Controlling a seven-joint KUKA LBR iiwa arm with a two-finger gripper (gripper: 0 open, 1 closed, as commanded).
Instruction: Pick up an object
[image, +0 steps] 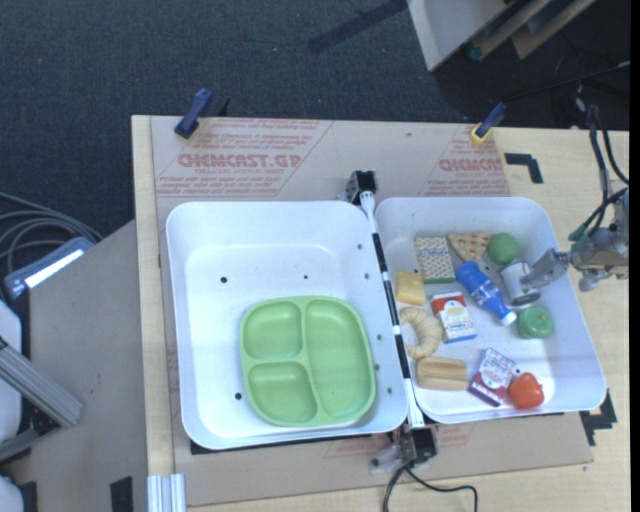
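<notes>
The right white bin (570, 350) holds several toy foods. Among them are a blue bottle (483, 290), a green ball (503, 247), a green round fruit (536, 321), a red tomato (527, 391), a croissant (422, 332), a yellow block (410, 289) and a small red-and-white carton (457, 317). My gripper (520, 283) reaches in from the right and hangs low over the bin's right half. It is just right of the blue bottle, between the green ball and the green fruit. Nothing is visibly held.
The left white bin (200, 240) carries a green divided plate (305, 358). A cracker (467, 243), a checkered piece (433, 258), a tan stick (441, 373) and a white packet (495, 368) also lie in the right bin. Clamps sit at the board's far corners.
</notes>
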